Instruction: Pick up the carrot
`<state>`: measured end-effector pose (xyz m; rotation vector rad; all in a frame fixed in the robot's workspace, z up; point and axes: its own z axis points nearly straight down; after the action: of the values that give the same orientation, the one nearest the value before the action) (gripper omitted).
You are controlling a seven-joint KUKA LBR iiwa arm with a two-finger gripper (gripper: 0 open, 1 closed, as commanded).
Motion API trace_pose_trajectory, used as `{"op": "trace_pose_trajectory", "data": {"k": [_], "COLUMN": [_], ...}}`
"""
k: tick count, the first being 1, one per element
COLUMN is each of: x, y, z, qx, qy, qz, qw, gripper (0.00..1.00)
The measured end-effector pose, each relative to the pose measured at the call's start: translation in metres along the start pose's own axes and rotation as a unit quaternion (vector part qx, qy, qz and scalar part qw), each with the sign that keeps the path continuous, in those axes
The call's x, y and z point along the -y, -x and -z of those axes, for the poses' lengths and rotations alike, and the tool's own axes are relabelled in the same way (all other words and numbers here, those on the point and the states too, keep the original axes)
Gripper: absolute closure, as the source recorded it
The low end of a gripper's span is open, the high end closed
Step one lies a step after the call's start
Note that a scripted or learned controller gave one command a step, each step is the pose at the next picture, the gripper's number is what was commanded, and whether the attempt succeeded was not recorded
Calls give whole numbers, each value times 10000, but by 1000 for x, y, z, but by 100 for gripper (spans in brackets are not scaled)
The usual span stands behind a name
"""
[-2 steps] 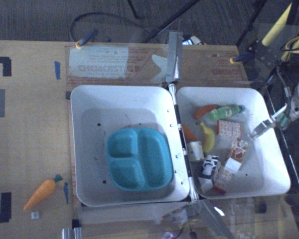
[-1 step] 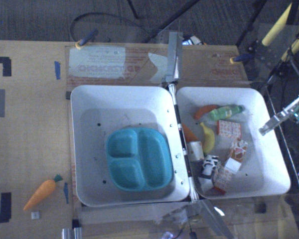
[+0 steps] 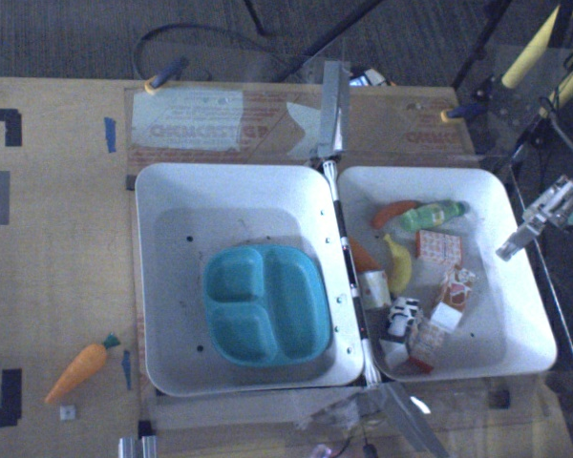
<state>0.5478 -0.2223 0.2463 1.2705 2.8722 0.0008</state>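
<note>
An orange carrot [image 3: 76,371] with a green top lies on the wooden bench outside the bins, left of the left bin's front corner, with its tip pointing down-left. The gripper [image 3: 530,228] hangs over the right rim of the right bin [image 3: 520,337], far from that carrot. Inside the right bin, an orange elongated piece [image 3: 392,214] lies at the back next to a green bottle [image 3: 432,216]. A second orange piece [image 3: 363,256] rests against the bin's left wall. I cannot tell what either orange piece is.
A blue divided plate [image 3: 265,303] sits in the left bin [image 3: 172,208]. The right bin also holds a banana [image 3: 398,263], small boxes [image 3: 437,247] and a black-and-white toy [image 3: 398,319]. Clamps and a metal bracket [image 3: 329,113] stand behind the bins.
</note>
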Motion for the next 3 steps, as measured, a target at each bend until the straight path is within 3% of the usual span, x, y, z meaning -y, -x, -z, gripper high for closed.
{"op": "trace_pose_trajectory", "data": {"k": [1, 2, 3], "x": [-42, -74, -26], "y": [40, 40, -11], "z": [-15, 22, -73], "qx": [0, 13, -22], "qy": [2, 12, 10], "qz": [672, 3219, 4793], "qw": [9977, 9468, 8777], "gripper": [0, 0, 0]}}
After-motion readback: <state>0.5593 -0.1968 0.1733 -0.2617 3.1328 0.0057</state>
